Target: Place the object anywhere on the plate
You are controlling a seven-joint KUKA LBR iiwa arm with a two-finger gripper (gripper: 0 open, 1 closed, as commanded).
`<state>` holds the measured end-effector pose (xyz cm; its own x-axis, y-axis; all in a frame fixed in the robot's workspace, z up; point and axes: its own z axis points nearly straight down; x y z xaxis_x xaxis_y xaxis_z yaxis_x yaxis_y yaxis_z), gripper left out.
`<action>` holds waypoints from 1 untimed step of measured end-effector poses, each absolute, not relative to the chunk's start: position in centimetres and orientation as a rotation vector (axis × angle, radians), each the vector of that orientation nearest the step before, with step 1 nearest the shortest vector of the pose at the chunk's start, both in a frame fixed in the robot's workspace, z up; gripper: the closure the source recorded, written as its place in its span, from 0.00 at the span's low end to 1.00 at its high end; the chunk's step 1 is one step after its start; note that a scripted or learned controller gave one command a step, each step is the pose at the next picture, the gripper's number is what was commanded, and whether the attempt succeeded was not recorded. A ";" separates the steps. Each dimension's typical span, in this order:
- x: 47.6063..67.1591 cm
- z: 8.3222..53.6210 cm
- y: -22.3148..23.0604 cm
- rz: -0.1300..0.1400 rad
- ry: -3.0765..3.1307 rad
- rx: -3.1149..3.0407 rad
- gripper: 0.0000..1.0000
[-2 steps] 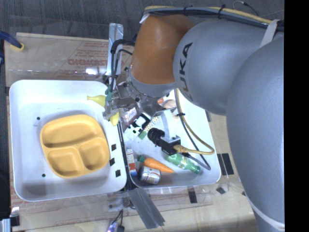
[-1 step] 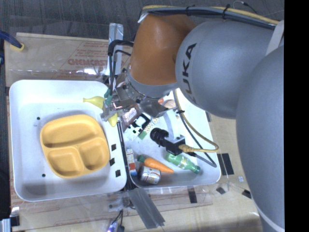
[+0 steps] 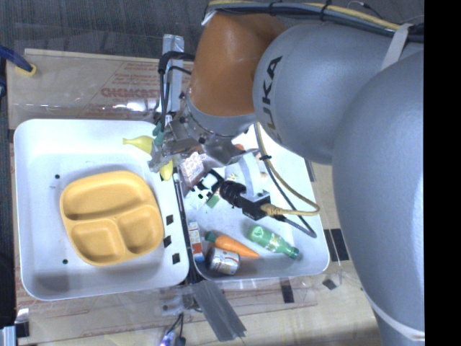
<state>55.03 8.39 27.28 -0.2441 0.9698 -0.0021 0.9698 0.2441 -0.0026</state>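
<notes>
Grey arm (image 3: 338, 121) reaching in over the right bin (image 3: 306, 254). Yellow compartment plate (image 3: 110, 215) lying in the left bin (image 3: 36, 193). Gripper (image 3: 167, 153) near the divider; grip impossible to tell. Banana (image 3: 140, 143) beside it, long axis roughly horizontal, tip pointing left.

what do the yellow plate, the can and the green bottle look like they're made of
Plate: likely molded plastic, matte; uniform yellow, soft rounded compartment ridges, no glare.
Can: apparently metal, shiny; silvery with bright reflections on its curved side.
Bottle: probably plastic, glossy and translucent green, with a label around it; glass can't be ruled out from this view.
</notes>
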 end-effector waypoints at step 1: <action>55.1 24.6 7.1 -0.007 2.679 1.649 1.00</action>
